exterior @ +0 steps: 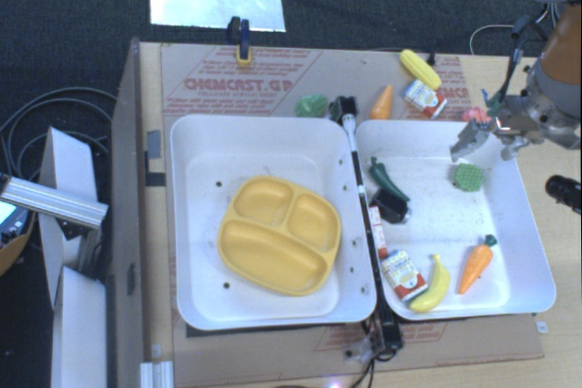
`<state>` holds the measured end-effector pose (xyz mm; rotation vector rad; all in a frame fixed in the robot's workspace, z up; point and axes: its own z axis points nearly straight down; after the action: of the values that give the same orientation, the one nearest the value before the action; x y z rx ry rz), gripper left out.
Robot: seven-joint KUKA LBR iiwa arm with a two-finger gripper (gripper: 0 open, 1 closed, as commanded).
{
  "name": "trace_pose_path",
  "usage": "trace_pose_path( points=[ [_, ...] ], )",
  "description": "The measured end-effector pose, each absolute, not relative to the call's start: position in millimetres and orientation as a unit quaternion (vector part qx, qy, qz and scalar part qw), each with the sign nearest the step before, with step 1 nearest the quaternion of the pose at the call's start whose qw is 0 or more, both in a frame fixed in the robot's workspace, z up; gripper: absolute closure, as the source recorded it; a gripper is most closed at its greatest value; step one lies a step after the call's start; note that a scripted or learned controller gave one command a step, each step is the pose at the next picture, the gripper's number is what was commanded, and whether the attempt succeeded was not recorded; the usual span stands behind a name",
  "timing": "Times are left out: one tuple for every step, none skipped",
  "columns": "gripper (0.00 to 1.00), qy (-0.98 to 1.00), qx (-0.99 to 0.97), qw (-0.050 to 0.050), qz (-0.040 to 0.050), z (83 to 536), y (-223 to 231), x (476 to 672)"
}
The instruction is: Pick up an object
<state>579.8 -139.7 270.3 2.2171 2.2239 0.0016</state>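
Gripper (479,144) hovering over green toy (469,177) in right bin (527,223); grip state unclear. Risk: fingers glancing off, toy sliding away.

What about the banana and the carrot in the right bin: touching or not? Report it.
Apart. The camera view shows a strip of white bin floor between the banana and the carrot in the right bin.

Left bin (195,195): yellow divided tray (278,233). Right bin (518,223): green scrubby item (469,177) far right, just below the tool (482,141); dark green vegetable (386,179); carton (401,273), banana (434,284), carrot (475,266) near edge. Far surface (264,77): corn (419,67), second carton (424,97).
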Motion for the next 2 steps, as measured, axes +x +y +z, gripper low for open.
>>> trace_pose_path(
  points=[
    [0.00,0.710,0.704,-0.002,-0.0006,150,-113,630.4],
    [0.00,0.709,0.705,-0.002,-0.0008,80,-82,607.3]
  ],
)
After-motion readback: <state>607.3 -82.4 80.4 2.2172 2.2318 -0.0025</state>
